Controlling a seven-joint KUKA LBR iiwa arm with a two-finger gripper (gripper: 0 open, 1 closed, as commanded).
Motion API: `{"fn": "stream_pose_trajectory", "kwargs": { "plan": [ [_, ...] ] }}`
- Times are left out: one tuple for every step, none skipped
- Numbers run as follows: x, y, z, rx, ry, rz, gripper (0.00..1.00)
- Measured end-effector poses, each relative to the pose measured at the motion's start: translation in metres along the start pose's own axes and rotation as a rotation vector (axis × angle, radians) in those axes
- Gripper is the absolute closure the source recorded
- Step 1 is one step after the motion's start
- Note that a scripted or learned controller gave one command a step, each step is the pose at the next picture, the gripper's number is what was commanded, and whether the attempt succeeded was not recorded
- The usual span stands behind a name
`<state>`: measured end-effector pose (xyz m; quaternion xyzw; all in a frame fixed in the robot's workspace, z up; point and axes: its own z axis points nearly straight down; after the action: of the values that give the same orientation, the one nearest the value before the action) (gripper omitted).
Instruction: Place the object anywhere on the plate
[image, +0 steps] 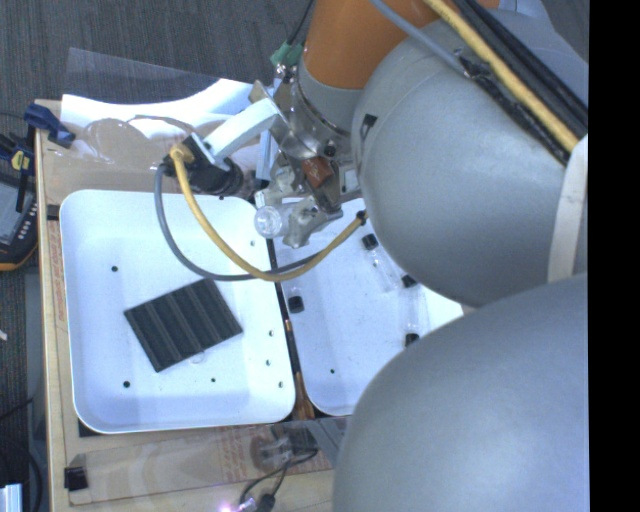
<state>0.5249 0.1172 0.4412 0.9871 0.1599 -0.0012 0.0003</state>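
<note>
Camera view: hand (283, 215), finger state indeterminate, hangs over the bins' divider. Dark ribbed plate (183, 323) lies flat below-left of it. A small clear object (267, 222) at the hand looks light, slippery; grip its sides.

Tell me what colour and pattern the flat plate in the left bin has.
Dark grey with parallel ridges, in the camera view: the plate.

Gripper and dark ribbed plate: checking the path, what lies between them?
In the camera view, bare white bin floor and looping cables lie between gripper and plate.
</note>
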Motion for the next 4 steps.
{"fn": "stream_pose_trajectory", "kwargs": {
  "plan": [
    [-0.050, 0.009, 0.159, 0.005, -0.006, -0.385, 1.00],
    [0.031, 0.041, 0.229, 0.005, -0.007, -0.078, 1.00],
    [0.091, 0.050, 0.251, 0.000, -0.001, 0.016, 1.00],
    [0.077, 0.150, 0.192, 0.005, -0.002, -0.191, 1.00]
  ]
}}
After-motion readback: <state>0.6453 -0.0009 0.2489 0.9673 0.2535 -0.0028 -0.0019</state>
